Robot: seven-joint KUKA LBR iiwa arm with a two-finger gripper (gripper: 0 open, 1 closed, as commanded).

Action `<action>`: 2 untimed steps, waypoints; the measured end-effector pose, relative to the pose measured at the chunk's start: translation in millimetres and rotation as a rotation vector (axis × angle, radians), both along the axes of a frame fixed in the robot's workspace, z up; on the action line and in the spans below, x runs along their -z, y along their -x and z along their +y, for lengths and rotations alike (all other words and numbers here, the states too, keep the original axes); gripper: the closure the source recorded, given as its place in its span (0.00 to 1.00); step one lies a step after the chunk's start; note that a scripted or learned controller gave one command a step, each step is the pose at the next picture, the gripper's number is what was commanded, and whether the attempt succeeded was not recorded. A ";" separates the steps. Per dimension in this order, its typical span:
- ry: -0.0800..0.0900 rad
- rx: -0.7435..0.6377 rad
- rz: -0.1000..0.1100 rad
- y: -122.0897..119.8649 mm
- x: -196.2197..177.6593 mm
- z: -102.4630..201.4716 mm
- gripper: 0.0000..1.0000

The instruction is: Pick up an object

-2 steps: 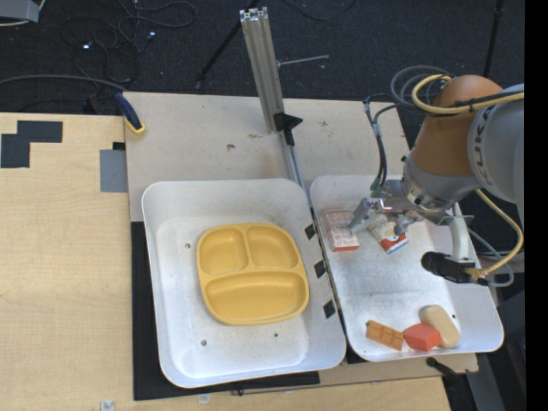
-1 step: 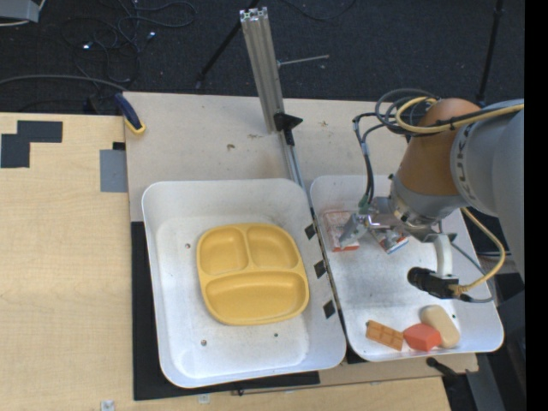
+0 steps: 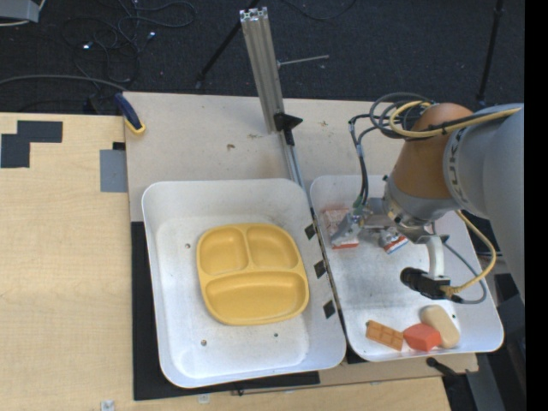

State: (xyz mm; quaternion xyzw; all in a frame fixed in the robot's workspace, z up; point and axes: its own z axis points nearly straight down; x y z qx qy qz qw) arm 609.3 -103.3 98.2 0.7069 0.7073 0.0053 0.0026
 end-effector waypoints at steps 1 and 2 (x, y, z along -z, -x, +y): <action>0.000 0.002 -0.011 -3.0 -13.4 -0.1 1.00; 0.005 0.000 0.010 -3.9 -56.3 -4.9 1.00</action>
